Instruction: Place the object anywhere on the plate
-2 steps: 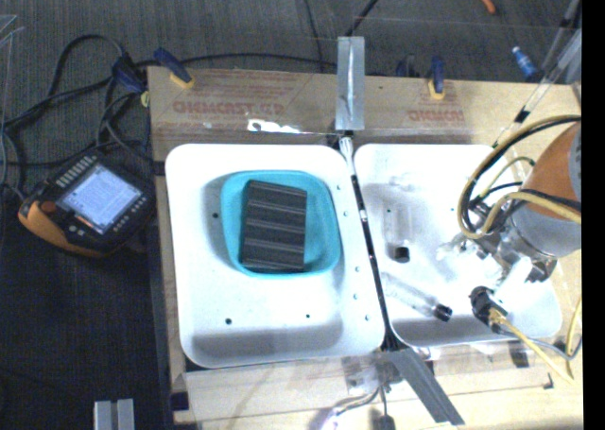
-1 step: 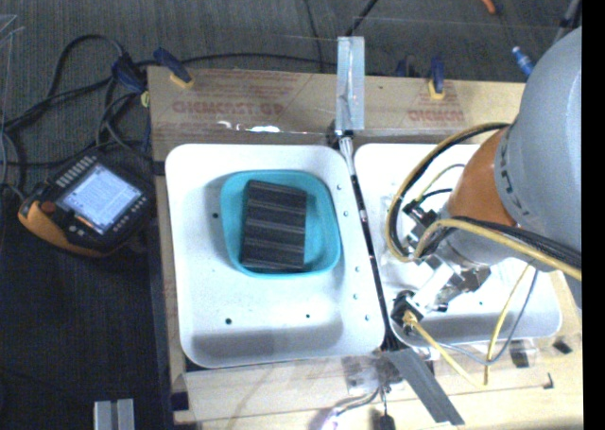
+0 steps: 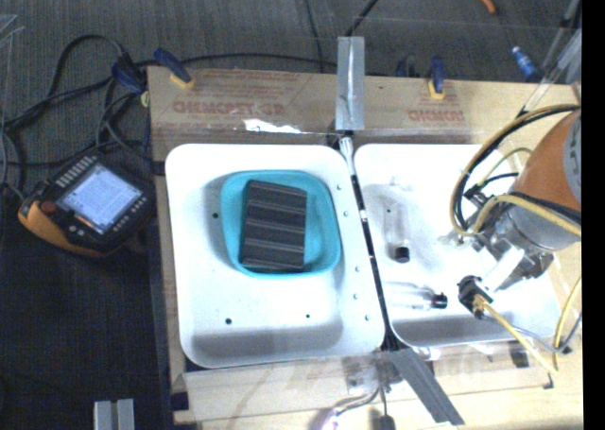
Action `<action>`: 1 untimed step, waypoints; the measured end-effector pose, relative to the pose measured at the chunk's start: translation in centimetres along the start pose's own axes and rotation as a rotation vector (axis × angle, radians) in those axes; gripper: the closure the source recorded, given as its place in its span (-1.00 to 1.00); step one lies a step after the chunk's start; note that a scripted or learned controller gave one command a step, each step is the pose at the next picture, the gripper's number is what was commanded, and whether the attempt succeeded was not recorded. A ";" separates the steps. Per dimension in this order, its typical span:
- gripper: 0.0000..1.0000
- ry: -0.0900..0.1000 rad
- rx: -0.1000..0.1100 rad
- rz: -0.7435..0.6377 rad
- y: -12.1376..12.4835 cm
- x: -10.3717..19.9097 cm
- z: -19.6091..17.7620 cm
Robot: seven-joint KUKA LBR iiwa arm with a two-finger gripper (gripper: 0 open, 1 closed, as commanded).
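Wooden bench point(image 3: 236, 102) bears two white bins. Left bin point(image 3: 189, 258): dark ridged block point(image 3: 274, 225) lies flat on blue plate point(image 3: 326, 230). Right bin point(image 3: 425, 168): clear tubes point(image 3: 395, 220), black-capped; gripper point(image 3: 509, 256) hovers over its right side, grip state indiscernible.

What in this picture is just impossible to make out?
Camera view:
- Middle of the turquoise plastic plate: covered by the dark grey ribbed block.
- Clear see-through pieces in the right white bin: too faint to identify.
- Grey-and-orange robot arm: cut off by the frame edge.
- Handheld screen beside the bench: text too small.
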State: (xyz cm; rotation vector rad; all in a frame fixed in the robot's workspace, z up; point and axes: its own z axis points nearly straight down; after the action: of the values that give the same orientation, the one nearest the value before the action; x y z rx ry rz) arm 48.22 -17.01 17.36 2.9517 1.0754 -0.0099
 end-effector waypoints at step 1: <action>-1.00 0.001 -0.002 -0.244 2.3 -1.8 -11.9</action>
State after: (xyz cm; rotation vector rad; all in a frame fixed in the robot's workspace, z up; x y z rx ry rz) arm 48.35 -19.92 29.29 2.7977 1.4265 -0.0078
